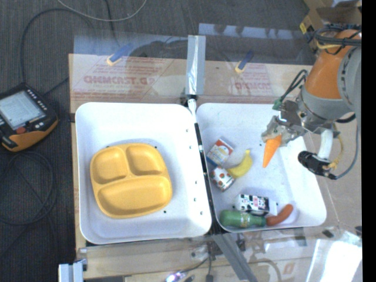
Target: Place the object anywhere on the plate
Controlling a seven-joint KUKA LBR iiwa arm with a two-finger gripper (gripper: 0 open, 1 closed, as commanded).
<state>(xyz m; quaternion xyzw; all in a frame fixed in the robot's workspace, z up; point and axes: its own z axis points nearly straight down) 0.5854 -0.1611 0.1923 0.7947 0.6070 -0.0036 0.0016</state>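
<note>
The carrot, judged light, stiff and slippery, is seen gripped at its thick top by the pincer, three o'clock of the plate.

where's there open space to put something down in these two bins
Free: the left bin floor around the yellow plate, and the right bin top strip above the carton. Crowded: the right bin's lower half, around the banana, can and bottle.
</note>
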